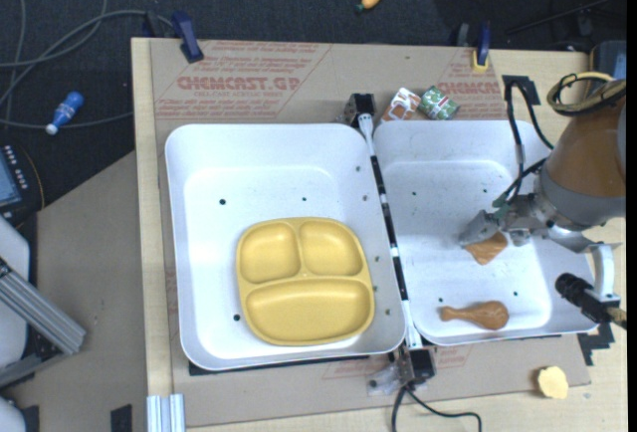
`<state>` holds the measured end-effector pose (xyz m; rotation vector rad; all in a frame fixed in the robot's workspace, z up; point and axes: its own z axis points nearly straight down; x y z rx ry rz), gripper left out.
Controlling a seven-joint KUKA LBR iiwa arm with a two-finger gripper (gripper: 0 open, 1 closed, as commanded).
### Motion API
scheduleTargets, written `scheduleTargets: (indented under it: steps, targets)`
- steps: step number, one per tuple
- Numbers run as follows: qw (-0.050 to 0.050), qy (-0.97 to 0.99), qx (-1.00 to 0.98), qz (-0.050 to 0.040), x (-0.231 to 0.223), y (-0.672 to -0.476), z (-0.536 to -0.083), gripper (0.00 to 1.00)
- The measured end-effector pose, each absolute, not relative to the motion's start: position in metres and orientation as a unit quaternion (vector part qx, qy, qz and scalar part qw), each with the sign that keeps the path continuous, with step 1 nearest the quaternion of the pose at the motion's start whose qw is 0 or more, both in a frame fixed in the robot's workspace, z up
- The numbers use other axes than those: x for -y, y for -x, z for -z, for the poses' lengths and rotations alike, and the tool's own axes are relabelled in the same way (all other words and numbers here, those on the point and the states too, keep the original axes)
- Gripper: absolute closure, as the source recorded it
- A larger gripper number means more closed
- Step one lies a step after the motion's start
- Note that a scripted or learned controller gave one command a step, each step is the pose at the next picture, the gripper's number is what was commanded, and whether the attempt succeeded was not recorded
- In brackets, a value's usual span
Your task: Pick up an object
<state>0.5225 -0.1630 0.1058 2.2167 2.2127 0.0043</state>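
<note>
Jaws low in right bin, tips at tan food piece.

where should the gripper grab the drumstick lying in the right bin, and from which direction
Take the drumstick from straight above. It lies flat on the floor of the right bin, long axis running left to right, thin end at left, fat end at right. Closing the fingers across the narrow shaft, just left of the bulb, is probably best. The front wall is close, so keep the approach vertical.

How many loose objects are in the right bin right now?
2: a drumstick-shaped piece near the front wall, and a tan piece at the gripper. The arm may hide more.
</note>
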Motion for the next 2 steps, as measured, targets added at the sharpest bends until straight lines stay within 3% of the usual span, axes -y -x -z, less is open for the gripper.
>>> scheduleTargets:
  steps: [1, 2]
  targets:
    - [0.000, -0.707, -0.707, 0.0006, 0.148, -0.519, -0.084, 0.00]
    - [0.004, -0.707, -0.707, -0.0008, 0.150, -0.521, -0.097, 1.00]
